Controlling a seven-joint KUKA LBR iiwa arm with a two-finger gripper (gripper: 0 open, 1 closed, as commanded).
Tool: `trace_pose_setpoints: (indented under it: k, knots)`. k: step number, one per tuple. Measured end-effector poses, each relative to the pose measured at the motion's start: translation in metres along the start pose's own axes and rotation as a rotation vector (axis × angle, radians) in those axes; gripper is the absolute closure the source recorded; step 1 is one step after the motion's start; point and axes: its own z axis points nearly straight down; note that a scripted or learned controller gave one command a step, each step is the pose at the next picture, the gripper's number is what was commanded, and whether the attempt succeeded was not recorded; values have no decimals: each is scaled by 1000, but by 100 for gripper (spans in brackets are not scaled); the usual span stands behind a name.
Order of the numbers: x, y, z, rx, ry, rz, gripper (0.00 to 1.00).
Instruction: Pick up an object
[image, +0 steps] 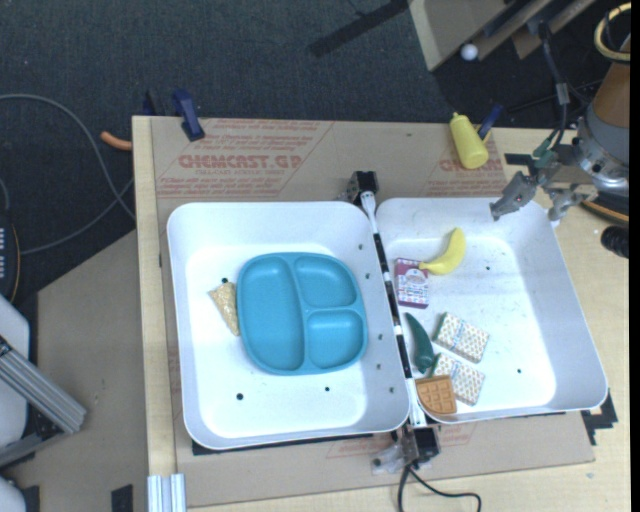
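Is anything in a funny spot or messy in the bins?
A little. The crackers, green pepper and waffle are heaped in the right bin's near-left corner. In the left bin, a tan piece is tucked partly under the blue plate.

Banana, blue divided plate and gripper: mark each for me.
banana (447, 252), camera view, middle of its curved yellow body.
blue divided plate (300, 311), camera view, central ridge between compartments.
gripper (533, 198), camera view, midway between its fingertips.
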Motion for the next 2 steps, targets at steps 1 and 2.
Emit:
trace_pose_setpoints:
  k: [1, 2]
  knots:
    - [31, 8, 114, 2, 1, -1, 0]
    - [46, 34, 153, -2, 0, -1, 0]
